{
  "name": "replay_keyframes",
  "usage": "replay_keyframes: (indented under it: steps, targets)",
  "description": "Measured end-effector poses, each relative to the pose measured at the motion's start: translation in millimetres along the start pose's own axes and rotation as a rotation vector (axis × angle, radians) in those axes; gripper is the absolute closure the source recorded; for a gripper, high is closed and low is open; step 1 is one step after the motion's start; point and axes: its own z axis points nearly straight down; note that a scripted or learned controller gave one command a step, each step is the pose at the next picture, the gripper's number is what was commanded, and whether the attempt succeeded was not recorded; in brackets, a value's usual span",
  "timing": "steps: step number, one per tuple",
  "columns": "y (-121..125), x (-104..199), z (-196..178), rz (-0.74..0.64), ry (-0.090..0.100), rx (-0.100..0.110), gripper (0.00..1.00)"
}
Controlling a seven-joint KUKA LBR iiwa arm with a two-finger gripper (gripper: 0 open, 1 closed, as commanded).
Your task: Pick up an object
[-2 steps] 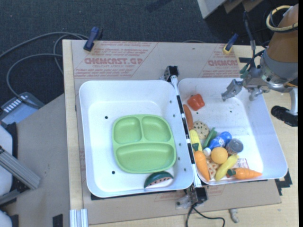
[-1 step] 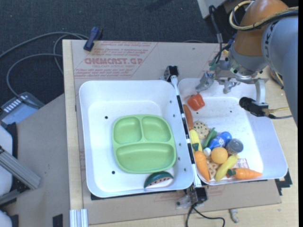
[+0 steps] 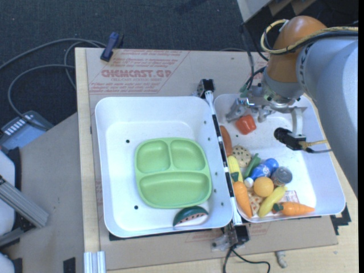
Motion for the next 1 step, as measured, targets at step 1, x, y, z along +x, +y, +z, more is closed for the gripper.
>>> replay_keyframes:
  steps: [1]
  targets:
    - [-0.6, -2.8, 10.0, 0.001, -0.001, -0.001, 0.0]
